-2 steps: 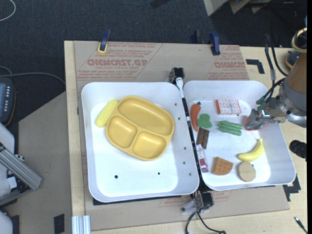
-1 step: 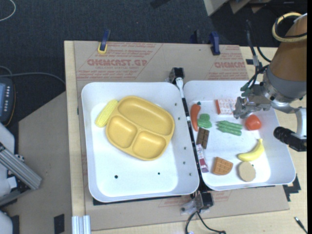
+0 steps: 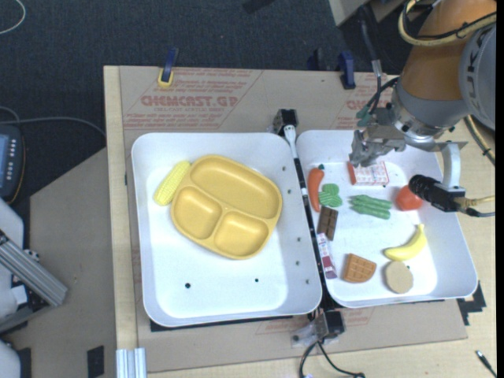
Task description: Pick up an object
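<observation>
Arm: a grey arm (image 3: 449,61) with an orange band comes in from the right, over the right bin.
End effector: the end effector (image 3: 367,157) points down at the back of the right bin (image 3: 461,270). It is right above a small red and white card. I cannot tell how it is set, or if it has hold of anything.
Red and white card: the card (image 3: 370,174) lies flat in the right bin, under the end effector and partly hidden by it.
Carrot: an orange carrot (image 3: 315,187) lies near the left wall of the right bin.
Green things: a small leafy green piece (image 3: 330,196) sits just beside the carrot. A green bean pod (image 3: 370,205) lies next to it, near the middle.
Tomato: a red tomato (image 3: 408,199) sits to the right of the bean pod.
Banana: a yellow banana (image 3: 407,246) lies toward the front right.
Waffle and cookie: a brown waffle (image 3: 358,268) and a round tan cookie (image 3: 399,277) sit side by side at the front.
Brown bar: a dark bar (image 3: 328,223) lies just below the leafy piece.
Left bin: the left bin (image 3: 228,298) holds a yellow plate (image 3: 227,205) with three parts. A yellow corn cob (image 3: 172,182) lies touching its left edge.
Worktop: both bins rest side by side on the brown worktop (image 3: 126,211).
</observation>
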Controlling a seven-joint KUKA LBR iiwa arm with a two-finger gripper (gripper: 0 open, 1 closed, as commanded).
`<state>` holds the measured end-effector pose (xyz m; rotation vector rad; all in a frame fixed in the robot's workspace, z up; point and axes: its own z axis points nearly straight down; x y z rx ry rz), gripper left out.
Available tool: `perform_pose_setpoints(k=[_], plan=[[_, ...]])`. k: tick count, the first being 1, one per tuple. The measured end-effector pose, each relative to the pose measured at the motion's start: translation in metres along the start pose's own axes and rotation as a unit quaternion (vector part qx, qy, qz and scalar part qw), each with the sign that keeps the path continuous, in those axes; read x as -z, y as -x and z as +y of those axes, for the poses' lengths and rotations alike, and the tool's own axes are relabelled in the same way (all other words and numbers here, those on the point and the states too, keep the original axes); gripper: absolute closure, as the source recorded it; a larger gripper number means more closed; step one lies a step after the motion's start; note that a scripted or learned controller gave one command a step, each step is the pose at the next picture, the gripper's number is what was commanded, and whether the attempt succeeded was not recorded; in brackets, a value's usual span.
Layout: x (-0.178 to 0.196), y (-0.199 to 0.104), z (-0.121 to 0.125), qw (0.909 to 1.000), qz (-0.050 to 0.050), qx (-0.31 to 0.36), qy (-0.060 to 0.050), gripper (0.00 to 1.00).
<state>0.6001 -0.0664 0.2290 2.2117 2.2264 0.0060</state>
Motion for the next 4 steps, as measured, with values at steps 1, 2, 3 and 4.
perform_pose_setpoints(k=[1,2,3,4], plan=[[-0.012,-0.028,0.038,1.0,-0.001,-0.002,0.0,1.0],[0.007,-0.042,0.064,1.0,0.0,-0.002,0.0,1.0],[0.005,-0.042,0.057,1.0,0.0,-0.003,-0.003,1.0],[-0.008,-0.041,0.051,1.0,0.0,-0.003,-0.004,1.0]])
